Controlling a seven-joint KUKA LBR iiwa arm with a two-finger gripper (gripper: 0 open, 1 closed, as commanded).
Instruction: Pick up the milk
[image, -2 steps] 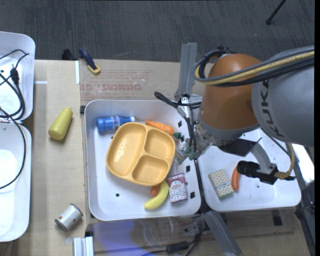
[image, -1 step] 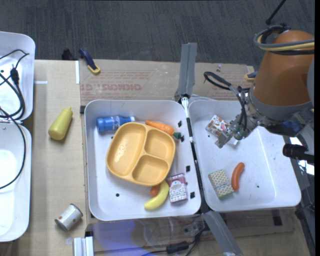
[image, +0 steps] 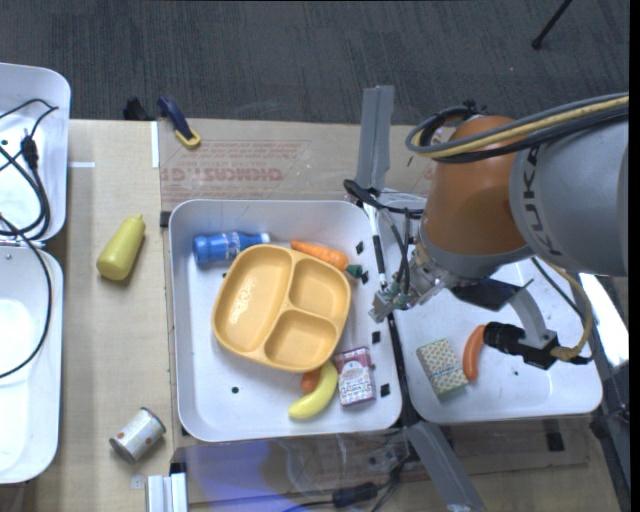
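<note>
While the grey arm with its orange band (image: 480, 195) hangs over the seam between the two white bins, the small pink milk carton (image: 354, 378) lies untouched

The carton rests near the left white bin's (image: 190, 330) front right corner, just beside a yellow banana (image: 314, 399) and the yellow three-part plastic plate (image: 282, 307); the gripper (image: 398, 295) sits at the right bin's (image: 520, 400) left edge, its grip state impossible to tell
</note>
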